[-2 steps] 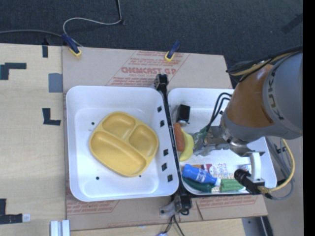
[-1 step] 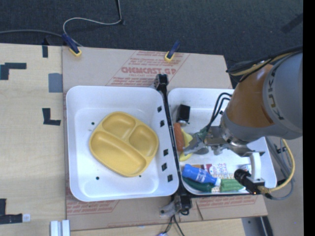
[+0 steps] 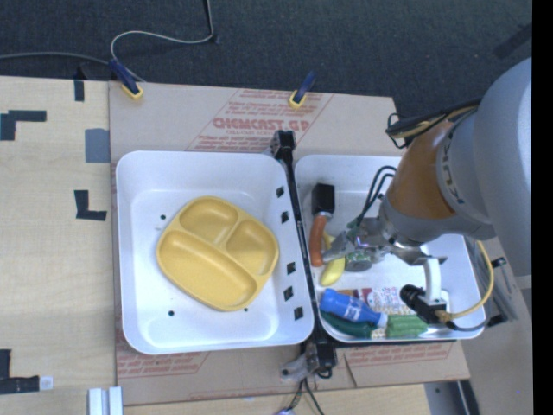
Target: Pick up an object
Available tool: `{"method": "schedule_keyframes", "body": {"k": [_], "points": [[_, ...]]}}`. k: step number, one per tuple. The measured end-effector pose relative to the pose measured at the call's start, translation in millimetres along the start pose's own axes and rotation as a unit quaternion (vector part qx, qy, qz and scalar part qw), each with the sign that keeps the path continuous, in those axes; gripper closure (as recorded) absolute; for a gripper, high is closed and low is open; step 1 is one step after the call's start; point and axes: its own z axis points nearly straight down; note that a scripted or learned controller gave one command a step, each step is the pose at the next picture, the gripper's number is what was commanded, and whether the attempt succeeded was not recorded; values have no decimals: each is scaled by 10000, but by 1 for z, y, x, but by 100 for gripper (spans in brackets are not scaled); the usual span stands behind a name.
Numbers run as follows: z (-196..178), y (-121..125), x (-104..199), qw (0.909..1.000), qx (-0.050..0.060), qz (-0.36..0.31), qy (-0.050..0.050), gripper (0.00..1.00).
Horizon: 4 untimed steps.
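Two shallow white bins sit side by side on a sheet of brown cardboard (image 3: 251,124) printed with red lettering, the whole resting on a wooden bench (image 3: 47,232). The left bin (image 3: 138,318) holds a yellow divided plate (image 3: 218,251), tilted slightly askew, with three compartments (one long, two smaller). The right bin (image 3: 462,327) holds a loose cluster of small objects along its left and lower sides. A black block (image 3: 323,197) lies near the upper left; just below it lies an orange, carrot-like piece (image 3: 319,234), and below that a yellow, lemon-like piece (image 3: 333,271). Along the bottom edge lie a blue tube (image 3: 350,306), a dark green piece (image 3: 347,325) just beneath it, and a green ridged piece (image 3: 404,326) to its right, with a small printed card (image 3: 383,299) between them.

The grey arm (image 3: 501,158) enters from the right, its orange band (image 3: 419,175) above the wrist, and reaches down into the right bin. The gripper (image 3: 359,251) sits low over the left part of that bin, just beside the yellow, lemon-like piece and the orange piece. How far it is open, and whether it has hold of anything, cannot be told (the tip is a blur of grey and green against the clutter).

Two yellow-and-blue clamps (image 3: 127,83) (image 3: 303,93) grip the cardboard's far edge, and a thin cable (image 3: 164,37) trails across the dark floor beyond.
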Motion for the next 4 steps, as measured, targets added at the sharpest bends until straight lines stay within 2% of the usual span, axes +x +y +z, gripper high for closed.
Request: {"method": "schedule_keyframes", "body": {"k": [1, 2, 3, 4], "points": [[-12, 1, 1, 10000, -9, -5, 6, 100], [-167, -20, 35, 10000, 22, -13, 22, 100], [-184, -54, 67, 10000, 36, -17, 28, 100], [-175, -53, 100, 10000, 40, -14, 27, 100]]}}
